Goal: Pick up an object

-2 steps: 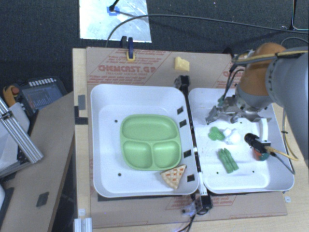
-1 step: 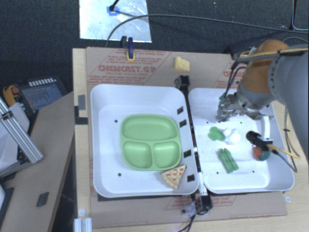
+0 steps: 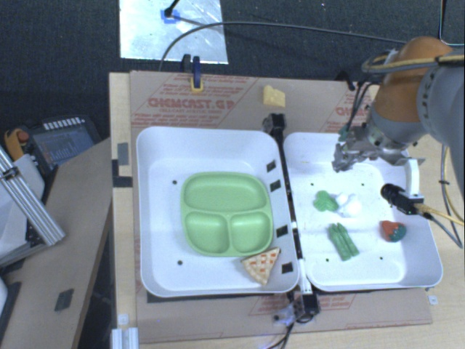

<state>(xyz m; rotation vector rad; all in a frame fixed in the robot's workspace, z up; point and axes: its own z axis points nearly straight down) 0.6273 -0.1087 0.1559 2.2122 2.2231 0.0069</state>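
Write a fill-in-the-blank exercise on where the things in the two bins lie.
1. The green divided plate lies in the ____ bin.
2. The pizza slice lies by the plate's near-____ corner.
3. The strawberry lies in the right bin, to the ____ of the green bean pod.
4. The hand is above the ____ bin.

Missing words: left; right; right; right

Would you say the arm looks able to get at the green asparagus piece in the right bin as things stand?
Probably yes: the asparagus piece lies on open bin floor, apart from the broccoli and strawberry, with the claw hanging over the same bin.
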